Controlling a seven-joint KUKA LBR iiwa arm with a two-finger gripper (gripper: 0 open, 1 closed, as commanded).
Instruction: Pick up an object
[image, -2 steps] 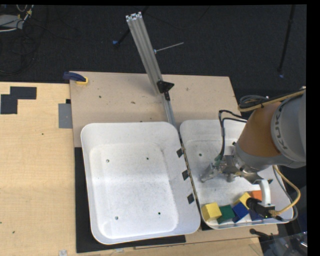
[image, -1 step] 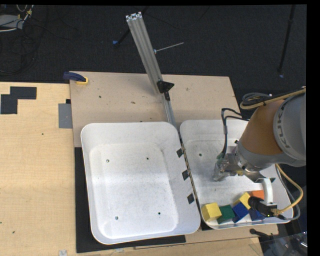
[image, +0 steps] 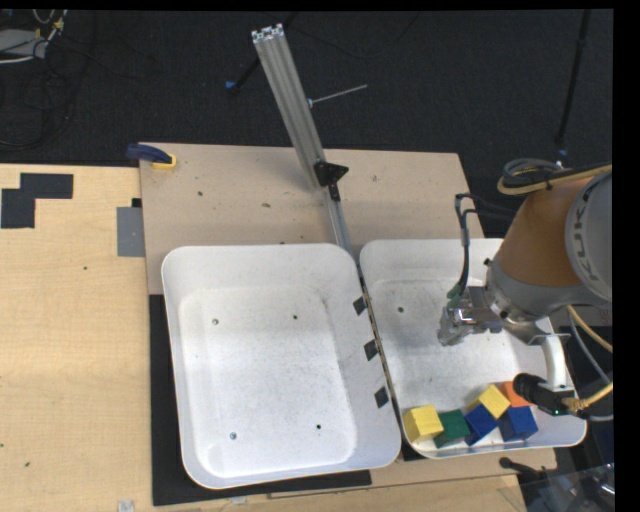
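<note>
Several small blocks lie clustered in the near right corner of the right bin (image: 420, 290): a yellow block (image: 424, 421), a green block (image: 452, 428), a second yellow block (image: 493, 401), two blue blocks (image: 482, 424) (image: 518, 423) and an orange block (image: 518, 391). My gripper (image: 456, 322) hangs over the middle of the right bin, up and to the left of the blocks and apart from them. Nothing shows between its fingers. The view does not settle how the jaws stand.
The left bin (image: 190, 275) lies beside the right one, with black clips along the shared rim. A slanted aluminium bar (image: 295, 110) rises behind the bins. The orange-banded arm (image: 545, 250) covers the right bin's far right side.
</note>
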